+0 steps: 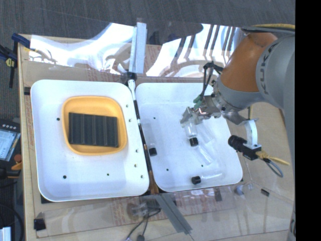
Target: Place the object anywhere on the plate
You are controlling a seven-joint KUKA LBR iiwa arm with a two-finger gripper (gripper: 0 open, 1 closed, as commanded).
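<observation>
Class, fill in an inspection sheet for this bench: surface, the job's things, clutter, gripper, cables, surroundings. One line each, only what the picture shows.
Surface: bench bearing a left bin and a right bin, side by side.
Job's things: yellow plate in the left bin, a dark ribbed insert on it; a clear object with a black cap lies in the right bin below the gripper; a second one near that bin's front edge.
Clutter: nothing seen on the plate besides the insert.
Gripper: gripper over the right bin; holding nothing that can be made out.
Cables: yellow cable at the right; dark cable at the front.
Surroundings: small screen device at the left edge.
</observation>
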